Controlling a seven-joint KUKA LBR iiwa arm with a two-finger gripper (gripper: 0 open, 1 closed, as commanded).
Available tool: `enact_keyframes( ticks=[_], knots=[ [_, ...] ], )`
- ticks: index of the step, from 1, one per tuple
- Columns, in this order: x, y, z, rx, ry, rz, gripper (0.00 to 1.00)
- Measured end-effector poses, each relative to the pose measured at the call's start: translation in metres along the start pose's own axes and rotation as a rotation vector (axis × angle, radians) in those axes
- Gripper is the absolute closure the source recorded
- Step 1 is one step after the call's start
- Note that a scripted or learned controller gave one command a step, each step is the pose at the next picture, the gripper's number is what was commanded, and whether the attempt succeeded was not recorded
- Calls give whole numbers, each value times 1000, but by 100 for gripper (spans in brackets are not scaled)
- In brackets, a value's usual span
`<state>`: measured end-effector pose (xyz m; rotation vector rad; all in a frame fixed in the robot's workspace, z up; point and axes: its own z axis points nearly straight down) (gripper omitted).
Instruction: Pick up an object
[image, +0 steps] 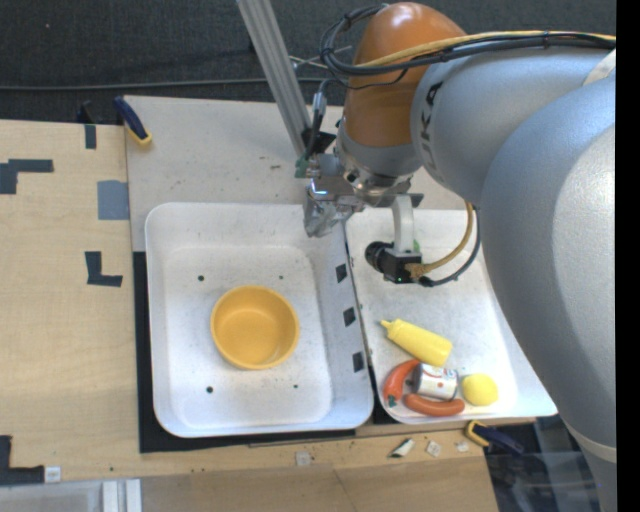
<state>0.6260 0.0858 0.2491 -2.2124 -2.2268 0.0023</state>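
Nothing lifted yet: pincer (322, 215) poised at the far rim between the bins (grip state impossible to tell), yellow bowl (255, 326) sitting in the left bin (175, 240), mustard bottle (419, 342), sausage (432, 405) and lemon (481, 389) lying in the right bin (480, 290), whole pick remaining.

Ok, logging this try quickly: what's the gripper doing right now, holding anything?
Gripper: above the far rim of the left bin; whether it is open or shut cannot be told, and no object is seen in it.
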Motion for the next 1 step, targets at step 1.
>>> enact_keyframes(
  ticks=[1],
  knots=[
    [-3, -1, 0, 2, -2, 3, 0]
  ],
)
